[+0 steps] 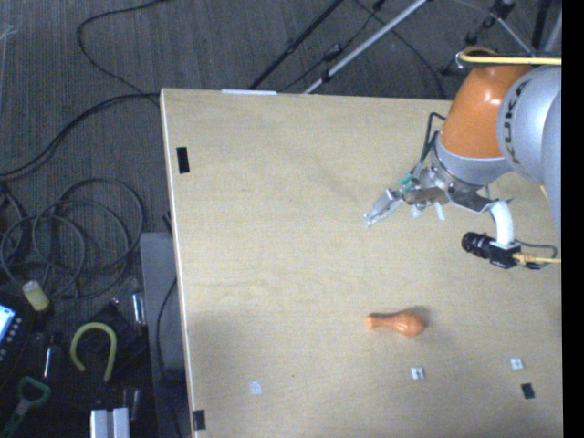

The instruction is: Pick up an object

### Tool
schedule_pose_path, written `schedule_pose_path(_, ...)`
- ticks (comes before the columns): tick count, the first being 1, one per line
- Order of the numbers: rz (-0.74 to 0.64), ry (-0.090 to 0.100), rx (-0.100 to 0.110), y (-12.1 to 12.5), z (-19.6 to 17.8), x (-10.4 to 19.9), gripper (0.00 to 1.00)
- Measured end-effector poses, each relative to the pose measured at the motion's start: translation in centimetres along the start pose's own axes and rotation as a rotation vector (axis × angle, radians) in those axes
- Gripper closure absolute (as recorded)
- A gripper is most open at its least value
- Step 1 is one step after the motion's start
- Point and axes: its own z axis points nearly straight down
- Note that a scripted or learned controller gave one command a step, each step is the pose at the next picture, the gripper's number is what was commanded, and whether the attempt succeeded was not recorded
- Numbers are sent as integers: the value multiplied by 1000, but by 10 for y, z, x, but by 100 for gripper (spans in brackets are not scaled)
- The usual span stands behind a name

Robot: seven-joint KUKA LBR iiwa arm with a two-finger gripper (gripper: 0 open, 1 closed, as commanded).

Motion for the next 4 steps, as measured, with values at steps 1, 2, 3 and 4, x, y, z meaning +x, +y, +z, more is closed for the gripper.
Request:
schedule_pose_path(1, -77, -3, 0, 43, 57, -46, 0)
schedule_pose_path(2, -123, -2, 0, 51, 57, -13, 0)
schedule_pose_path(3, -195, -2, 0, 57, 57, 14, 0)
schedule_pose_path(4, -194, 0, -2, 57, 48, 15, 100)
